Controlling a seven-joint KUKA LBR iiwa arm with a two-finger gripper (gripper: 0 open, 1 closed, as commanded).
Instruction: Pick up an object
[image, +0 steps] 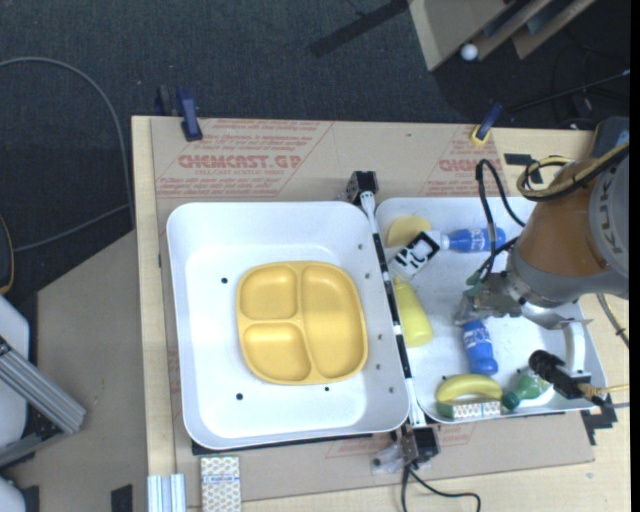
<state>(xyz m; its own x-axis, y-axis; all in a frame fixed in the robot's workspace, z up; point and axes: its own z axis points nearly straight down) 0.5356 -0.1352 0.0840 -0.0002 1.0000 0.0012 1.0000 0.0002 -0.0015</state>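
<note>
Fingers of the gripper (478, 310) are pointing down just above the blue bottle (480, 348) in the right bin (596, 350); can't tell whether they're open or closed.

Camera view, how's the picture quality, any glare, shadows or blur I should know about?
Camera view: even, soft lighting, with only faint shadows inside the left bin; the white bin walls look bright but not blown out; the yellow divided plate is sharp, while the small items in the right bin, such as the blue bottle and banana, are slightly soft; the arm hides part of that bin.
</note>
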